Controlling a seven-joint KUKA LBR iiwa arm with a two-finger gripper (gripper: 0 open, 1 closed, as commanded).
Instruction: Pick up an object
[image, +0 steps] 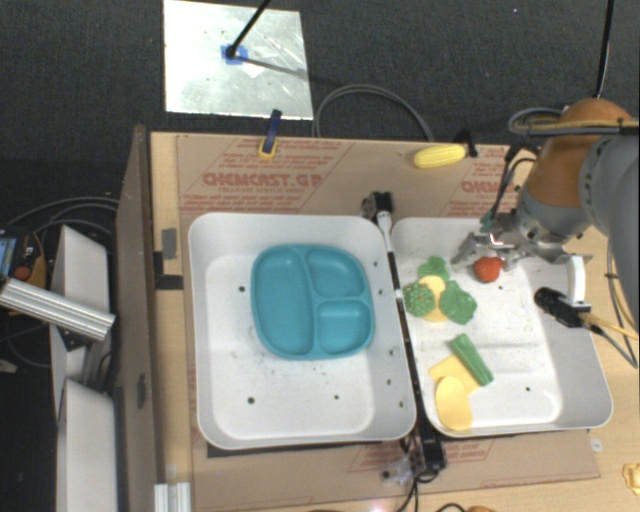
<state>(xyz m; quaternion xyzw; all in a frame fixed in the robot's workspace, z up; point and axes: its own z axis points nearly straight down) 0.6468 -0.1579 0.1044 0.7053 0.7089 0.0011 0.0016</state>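
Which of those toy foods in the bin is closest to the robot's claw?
The small red one, right under the gripper. The green and yellow pieces lie farther down the right bin.

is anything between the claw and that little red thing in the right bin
Nothing visible stands between them. The claw sits right above the small red object near the back of the right bin. The green and yellow pieces lie apart from it, toward the bin's middle, off the claw's path.
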